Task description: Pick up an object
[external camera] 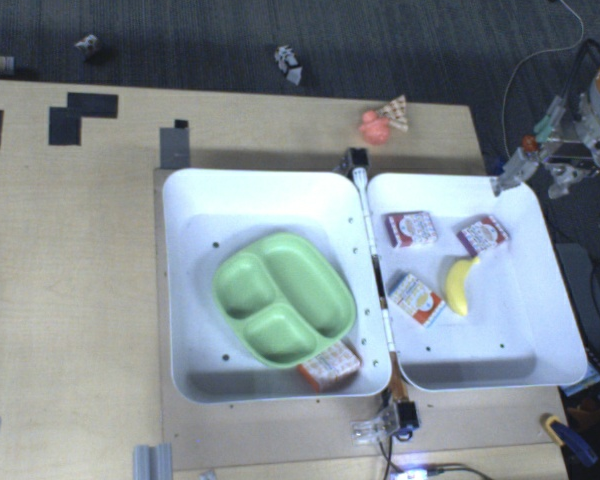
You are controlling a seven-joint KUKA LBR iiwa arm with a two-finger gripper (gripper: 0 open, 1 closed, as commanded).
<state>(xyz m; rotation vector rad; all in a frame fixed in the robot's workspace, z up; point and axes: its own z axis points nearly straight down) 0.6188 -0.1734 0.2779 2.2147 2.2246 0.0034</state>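
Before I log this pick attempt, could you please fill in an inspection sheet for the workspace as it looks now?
Surface: wooden bench bearing a left bin and a right bin, side by side.
Job's things: green divided plate and a small box at its lower edge, in the left bin; three small boxes and a banana in the right bin.
Clutter: pink toy on the bench above the bins; small bits on the floor.
Grippers: gripper at the right bin's upper right corner, holding nothing visible.
Cables: black cable looping at upper right; wires below the bins.
Surroundings: dark carpet.
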